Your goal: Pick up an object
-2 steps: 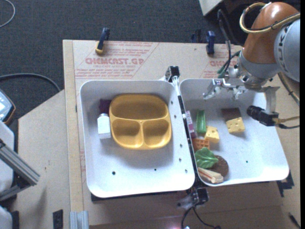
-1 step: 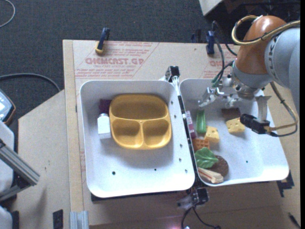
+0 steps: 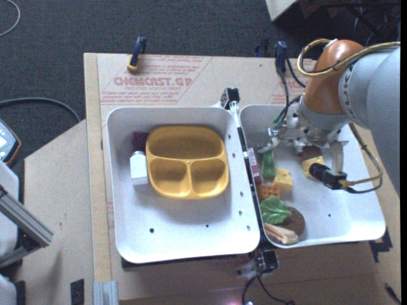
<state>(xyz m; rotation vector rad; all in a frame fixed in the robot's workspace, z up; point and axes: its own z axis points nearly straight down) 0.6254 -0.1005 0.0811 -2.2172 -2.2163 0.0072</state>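
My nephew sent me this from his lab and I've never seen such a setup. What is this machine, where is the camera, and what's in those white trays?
One camera looks down at a slant on a bench. The grey arm with an orange band is a robot reaching in from the right; its gripper sits low over the right bin, among the toys. I cannot tell whether it holds anything. That bin has toy food: a green piece, a yellow cheese wedge, a waffle, a lettuce leaf. The left bin has a yellow divided plate and a small white bottle.

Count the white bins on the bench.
2. The left bin holds a yellow divided tray and a small white bottle; the right bin holds toy food, some possibly hidden under the arm.
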